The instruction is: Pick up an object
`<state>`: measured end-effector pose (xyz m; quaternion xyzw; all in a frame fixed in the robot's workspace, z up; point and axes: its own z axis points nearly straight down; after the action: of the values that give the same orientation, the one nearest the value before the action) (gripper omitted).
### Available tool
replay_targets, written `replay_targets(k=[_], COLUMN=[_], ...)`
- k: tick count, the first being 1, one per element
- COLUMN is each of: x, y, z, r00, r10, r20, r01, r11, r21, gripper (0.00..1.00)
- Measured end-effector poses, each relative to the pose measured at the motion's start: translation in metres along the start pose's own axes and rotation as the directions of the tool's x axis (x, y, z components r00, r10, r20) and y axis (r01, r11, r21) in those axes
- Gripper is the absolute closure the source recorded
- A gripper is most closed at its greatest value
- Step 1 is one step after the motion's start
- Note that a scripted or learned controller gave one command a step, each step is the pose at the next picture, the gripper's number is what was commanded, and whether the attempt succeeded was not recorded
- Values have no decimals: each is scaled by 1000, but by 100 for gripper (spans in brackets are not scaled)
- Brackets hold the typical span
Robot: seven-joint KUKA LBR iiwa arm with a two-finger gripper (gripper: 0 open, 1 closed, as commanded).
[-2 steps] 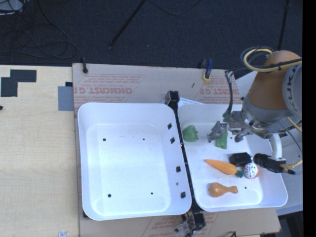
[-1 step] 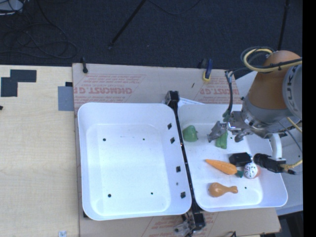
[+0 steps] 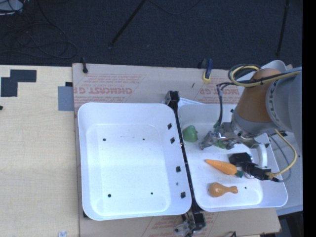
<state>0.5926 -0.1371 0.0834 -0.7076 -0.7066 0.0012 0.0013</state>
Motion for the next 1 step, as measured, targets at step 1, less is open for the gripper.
replay_targets(k=[1], x=[56], y=[22], z=[-4], r00=[1000], r10=[-6], r20=[-2], r01=[6], r11=[1000], r21=[-2], gripper=[0])
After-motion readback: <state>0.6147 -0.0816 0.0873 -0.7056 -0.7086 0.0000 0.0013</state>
